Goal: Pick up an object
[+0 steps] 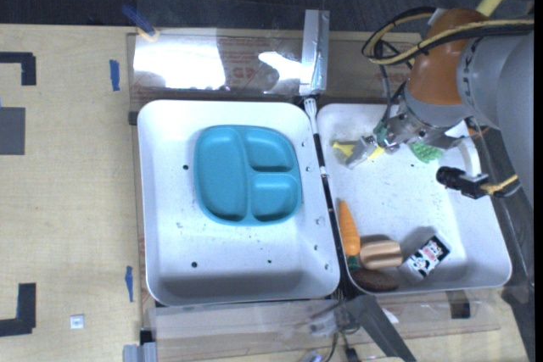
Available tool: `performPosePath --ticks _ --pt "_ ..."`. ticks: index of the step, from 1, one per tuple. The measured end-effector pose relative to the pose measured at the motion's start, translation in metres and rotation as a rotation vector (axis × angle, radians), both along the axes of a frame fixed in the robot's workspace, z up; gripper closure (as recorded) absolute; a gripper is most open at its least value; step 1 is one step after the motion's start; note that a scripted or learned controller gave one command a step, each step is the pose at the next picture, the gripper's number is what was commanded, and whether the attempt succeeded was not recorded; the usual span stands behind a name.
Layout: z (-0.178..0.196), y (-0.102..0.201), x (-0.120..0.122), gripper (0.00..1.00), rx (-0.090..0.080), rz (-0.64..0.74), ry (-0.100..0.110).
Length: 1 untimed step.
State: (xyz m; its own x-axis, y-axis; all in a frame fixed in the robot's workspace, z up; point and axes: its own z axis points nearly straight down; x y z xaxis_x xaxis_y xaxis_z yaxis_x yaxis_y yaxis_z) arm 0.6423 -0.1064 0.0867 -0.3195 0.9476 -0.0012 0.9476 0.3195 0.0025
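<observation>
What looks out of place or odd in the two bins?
Nothing looks spilled or broken. The carrot lies along the right bin's left wall, crowded with the wooden block. The blue tray sits slightly askew in the left bin.

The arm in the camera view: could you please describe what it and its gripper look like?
The arm is a thick, rounded grey tube with an orange band above the wrist. Black and yellow cables loop around that band. The gripper is small and metallic, with greenish parts at its base.

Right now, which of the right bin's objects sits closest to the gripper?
The yellow object, at the gripper's tip near the right bin's far-left corner. The carrot, wooden block and black-and-white carton lie along the near edge.
</observation>
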Motion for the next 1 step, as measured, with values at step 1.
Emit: performPosePath --ticks 1 --pt "0.0133 0.0006 0.0024 1.0 -0.002 0.002 -0.008"
